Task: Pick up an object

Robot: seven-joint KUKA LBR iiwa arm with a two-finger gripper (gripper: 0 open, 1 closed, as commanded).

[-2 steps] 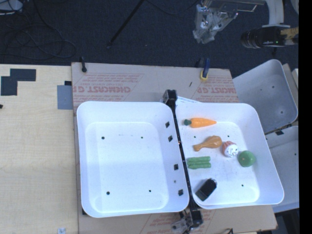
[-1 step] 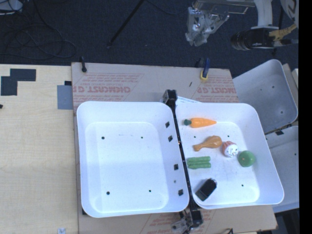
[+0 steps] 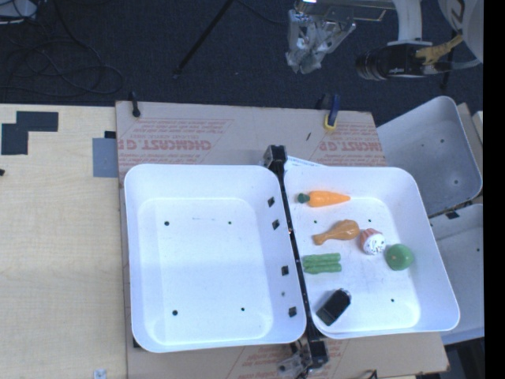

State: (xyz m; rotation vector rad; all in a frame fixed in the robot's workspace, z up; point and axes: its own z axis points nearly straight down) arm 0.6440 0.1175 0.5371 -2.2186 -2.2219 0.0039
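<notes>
Dark floor with loose cables lies behind the bench, and against it the gripper hangs high above the far edge, well clear of both bins. Whether anything is pinched there cannot be made out at this size; nothing shows beneath it, and I judge it to carry nothing.

Outward from it, the grey arm runs off to the right. Below, a cardboard sheet covers the bench under two white bins. The right bin holds every candidate: a toy carrot near the far wall, a toy chicken drumstick in the middle, a small red-and-white ball-like toy just beside it, a green ball next to that, a bunch of green beans toward the divider, and a black block-like object close to the near wall. The left bin sits alongside.

All look like light plastic play pieces, probably stiff and somewhat slick. The carrot seems the easiest: it lies apart from its neighbours, so a grip across its thick middle, perpendicular to its length, should hold. The two round toys may roll away from closing fingers, and the drumstick's narrow end offers little to seize.
</notes>
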